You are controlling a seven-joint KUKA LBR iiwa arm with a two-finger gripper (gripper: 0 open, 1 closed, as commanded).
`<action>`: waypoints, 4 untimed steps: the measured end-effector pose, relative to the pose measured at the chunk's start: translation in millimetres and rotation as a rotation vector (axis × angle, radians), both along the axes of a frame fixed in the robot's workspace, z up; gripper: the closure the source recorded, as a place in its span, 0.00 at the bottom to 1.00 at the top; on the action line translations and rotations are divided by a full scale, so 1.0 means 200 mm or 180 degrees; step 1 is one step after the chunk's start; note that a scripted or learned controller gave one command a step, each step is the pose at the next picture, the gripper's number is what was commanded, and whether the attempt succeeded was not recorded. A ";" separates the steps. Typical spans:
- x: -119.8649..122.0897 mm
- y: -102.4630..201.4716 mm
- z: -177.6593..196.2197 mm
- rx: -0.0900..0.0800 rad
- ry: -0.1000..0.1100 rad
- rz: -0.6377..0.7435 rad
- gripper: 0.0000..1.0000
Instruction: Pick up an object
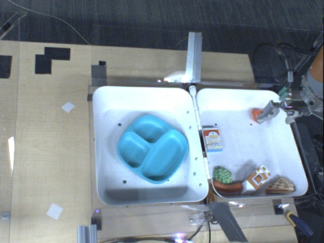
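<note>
Scene evenly and brightly lit from above. Glare seen on the left bin (101,135) rim; soft shadow cast along its near wall. Slight overall softness noted.

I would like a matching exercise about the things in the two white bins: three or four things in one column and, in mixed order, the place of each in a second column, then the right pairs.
Things:
1. blue divided plate
2. small red and white packet
3. orange object
4. green round toy

Places:
A. right bin, near its far right corner, next to the gripper
B. right bin, close to the wall between the bins
C. middle of the left bin
D. right bin, near its front edge

Pairs: 1-C, 2-B, 3-A, 4-D
</note>
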State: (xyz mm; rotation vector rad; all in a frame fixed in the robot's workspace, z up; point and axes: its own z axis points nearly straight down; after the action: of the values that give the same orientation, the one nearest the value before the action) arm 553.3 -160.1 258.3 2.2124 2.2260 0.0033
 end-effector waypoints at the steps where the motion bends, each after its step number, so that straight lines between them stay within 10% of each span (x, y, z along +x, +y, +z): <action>1: -0.33 0.09 -0.51 0.0002 0.0005 -0.0095 0.00; 2: -0.32 -0.17 -0.48 -0.0006 -0.0008 0.0666 0.00; 3: -0.29 0.07 -0.84 -0.0016 -0.0026 0.1026 0.00; 4: -0.28 0.06 -0.78 -0.0031 -0.0058 0.1027 1.00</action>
State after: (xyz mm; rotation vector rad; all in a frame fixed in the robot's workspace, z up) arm 498.2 -147.4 102.3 1.8150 2.5366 0.0132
